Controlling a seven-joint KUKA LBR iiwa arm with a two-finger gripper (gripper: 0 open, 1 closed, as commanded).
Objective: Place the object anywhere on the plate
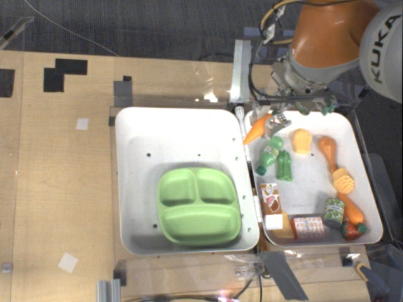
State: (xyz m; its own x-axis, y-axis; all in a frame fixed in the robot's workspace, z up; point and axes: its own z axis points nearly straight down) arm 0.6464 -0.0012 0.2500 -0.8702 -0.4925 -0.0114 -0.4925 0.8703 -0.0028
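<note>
Plate (199,206) in left bin (135,137); toy foods (281,165) in right bin (367,187); bins side by side.

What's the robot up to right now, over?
Gripper low at right bin's top-left corner, beside orange carrot. Grip unconfirmed. Green plate in left bin, nothing on it yet.
</note>
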